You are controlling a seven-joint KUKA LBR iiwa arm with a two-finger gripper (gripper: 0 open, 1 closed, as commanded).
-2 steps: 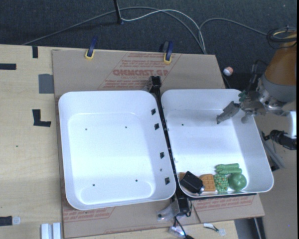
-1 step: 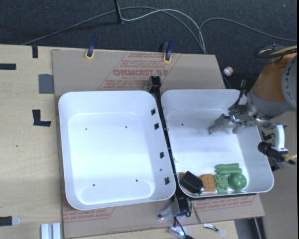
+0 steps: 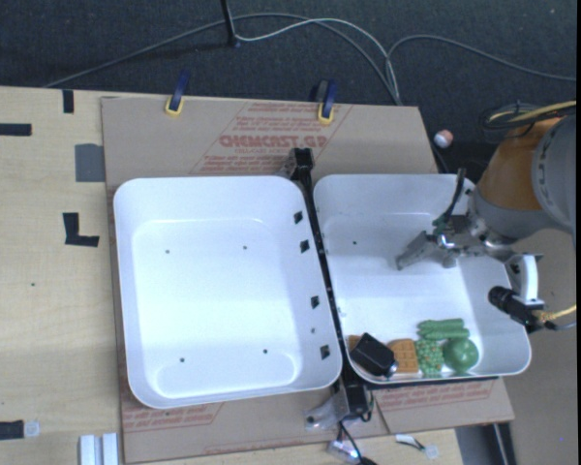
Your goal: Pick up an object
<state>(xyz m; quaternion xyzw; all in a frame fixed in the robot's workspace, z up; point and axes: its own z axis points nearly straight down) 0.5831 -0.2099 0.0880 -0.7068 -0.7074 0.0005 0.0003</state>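
Observation:
Several small objects lie along the near edge of the right bin (image 3: 387, 201): a black block (image 3: 373, 355), an orange-brown piece (image 3: 403, 356), a green bumpy piece (image 3: 431, 356), a long green piece (image 3: 442, 328) and a round green one (image 3: 460, 355). My gripper (image 3: 412, 252) hangs over the middle of the right bin, pointing left, well behind these objects and apart from them. Nothing shows in it.
The left bin (image 3: 136, 260) sits beside the right one, with a black divider rail (image 3: 310, 250) between them. Both stand on a cardboard sheet (image 3: 261, 139) held by clamps. The grey arm with its orange band (image 3: 508, 177) reaches in from the right.

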